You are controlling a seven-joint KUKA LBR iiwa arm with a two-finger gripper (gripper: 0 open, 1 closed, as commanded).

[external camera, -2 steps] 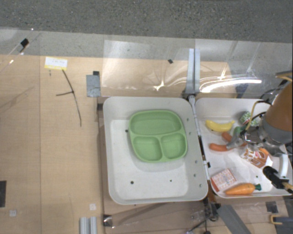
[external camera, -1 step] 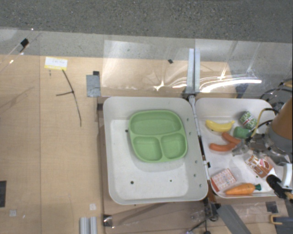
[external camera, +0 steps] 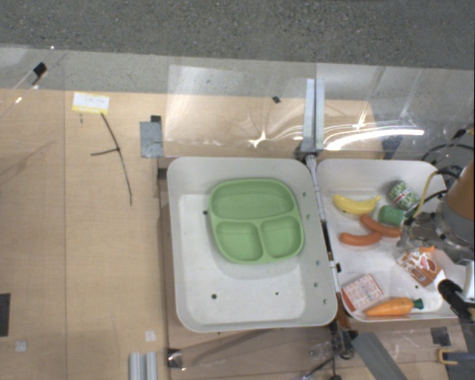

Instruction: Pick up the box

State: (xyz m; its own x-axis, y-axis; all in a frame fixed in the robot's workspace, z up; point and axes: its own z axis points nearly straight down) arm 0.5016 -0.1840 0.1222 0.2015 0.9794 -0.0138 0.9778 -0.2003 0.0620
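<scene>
The box (external camera: 362, 291) lies flat in the right bin (external camera: 326, 223), beside the carrot (external camera: 391, 306). The gripper (external camera: 415, 236) hovers near it; whether it is spread cannot be told. Next, it should centre over the box.

- A grey speckled floor (external camera: 237, 22) runs along the top.
- A light wooden bench (external camera: 74, 245) fills most of the view.
- Clear plastic sheets (external camera: 237, 104) stand at the bench's far edge and catch bright glare.
- A yellow label (external camera: 90, 102) lies on the bench at the upper left.
- A thin dark wire (external camera: 119, 159) curves below the label.
- A grey tape patch (external camera: 151, 139) sits just right of the wire.
</scene>
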